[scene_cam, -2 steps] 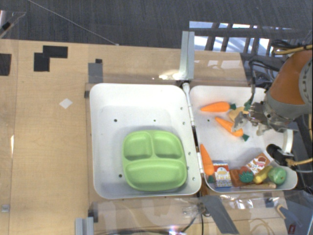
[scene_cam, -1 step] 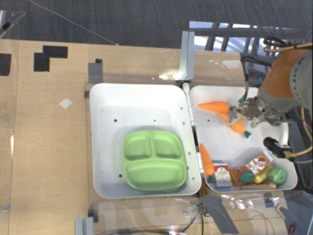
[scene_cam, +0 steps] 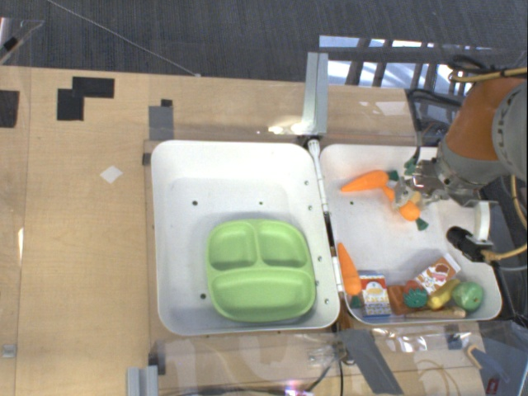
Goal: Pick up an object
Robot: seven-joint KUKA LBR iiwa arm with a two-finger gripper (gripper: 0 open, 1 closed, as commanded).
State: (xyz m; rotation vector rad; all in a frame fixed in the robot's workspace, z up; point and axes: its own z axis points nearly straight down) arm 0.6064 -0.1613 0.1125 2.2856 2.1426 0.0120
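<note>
Orange carrots point(scene_cam: 365, 181) beside pincer point(scene_cam: 407, 190), toy food point(scene_cam: 429, 291) near, green tray point(scene_cam: 261, 269) apart

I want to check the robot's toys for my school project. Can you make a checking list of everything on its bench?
Surface: wooden bench bearing the left bin and right bin.
Job's things: two carrots by the pincer, another carrot at the right bin's left wall; small box and toy foods heaped along its near side.
Clutter: green divided plate in the left bin.
Grippers: pincer low over the carrots; grip unclear.
Cables: yellow cable by the arm.
Surroundings: dark carpet.
</note>
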